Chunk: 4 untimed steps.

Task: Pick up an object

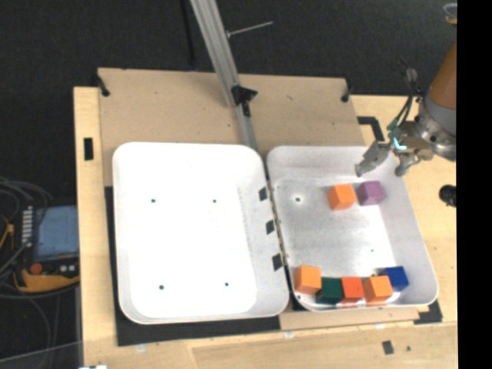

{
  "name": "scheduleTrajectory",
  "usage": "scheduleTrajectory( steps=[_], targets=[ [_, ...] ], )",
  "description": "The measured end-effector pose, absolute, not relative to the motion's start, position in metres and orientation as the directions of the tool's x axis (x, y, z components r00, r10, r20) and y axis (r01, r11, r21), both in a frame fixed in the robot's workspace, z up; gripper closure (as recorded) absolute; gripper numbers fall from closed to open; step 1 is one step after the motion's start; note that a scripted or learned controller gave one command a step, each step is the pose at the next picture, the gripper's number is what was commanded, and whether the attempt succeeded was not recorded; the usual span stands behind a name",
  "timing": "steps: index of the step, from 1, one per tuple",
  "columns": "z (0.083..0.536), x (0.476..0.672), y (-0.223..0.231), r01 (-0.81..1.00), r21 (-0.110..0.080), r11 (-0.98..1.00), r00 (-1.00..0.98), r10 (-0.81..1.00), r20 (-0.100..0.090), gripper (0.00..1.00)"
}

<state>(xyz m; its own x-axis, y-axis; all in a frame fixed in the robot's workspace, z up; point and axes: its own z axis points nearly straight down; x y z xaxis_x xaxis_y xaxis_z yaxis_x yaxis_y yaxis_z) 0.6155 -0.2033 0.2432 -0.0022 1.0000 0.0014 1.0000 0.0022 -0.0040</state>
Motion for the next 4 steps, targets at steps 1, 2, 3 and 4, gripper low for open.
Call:
scheduleTrajectory(
  steps=[1, 2, 3, 4],
  targets=[
    [0.247, 0.616, -0.204, 1.000, 0.000, 0.005, -0.005, 1.000, -0.002, 0.00],
    [0.186, 0.613, -0.212, 1.000, -0.004, -0.001, 0.001, 1.000, -0.002, 0.00],
    [0.139, 0.620, -0.209, 1.000, -0.003, 0.003, -0.003, 1.000, -0.002, 0.00],
    [0.129, 0.627, -0.213, 1.000, 0.022, 0.001, -0.001, 1.000, -0.011, 0.00]
  ],
)
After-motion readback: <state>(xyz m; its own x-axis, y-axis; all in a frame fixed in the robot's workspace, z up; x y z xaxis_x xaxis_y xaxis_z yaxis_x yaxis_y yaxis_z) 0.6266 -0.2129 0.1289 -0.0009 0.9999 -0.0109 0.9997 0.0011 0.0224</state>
